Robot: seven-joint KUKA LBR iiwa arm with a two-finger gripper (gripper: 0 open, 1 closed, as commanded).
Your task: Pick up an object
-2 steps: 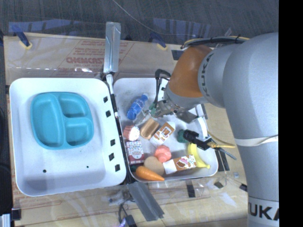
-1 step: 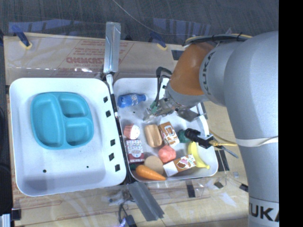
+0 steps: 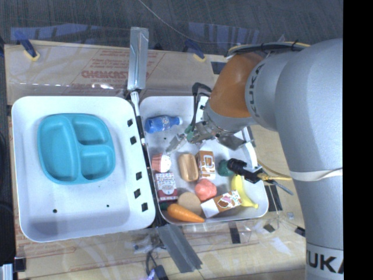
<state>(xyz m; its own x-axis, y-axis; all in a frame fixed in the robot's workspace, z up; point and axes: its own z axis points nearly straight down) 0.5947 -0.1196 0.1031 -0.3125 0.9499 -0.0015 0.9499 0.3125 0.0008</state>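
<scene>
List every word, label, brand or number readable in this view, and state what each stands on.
"KUKA", cut off at the frame's edge: on the arm's grey base.
Red print on the cardboard sheet behind the bins: too faint and blurred to read.
Labels on the red can, the small carton and the brown packet in the right bin: too small to read.

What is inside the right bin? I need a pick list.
The right bin holds a blue bottle, hot dog, carrot, banana, peach and small cartons. The arm covers its far right corner.
</scene>
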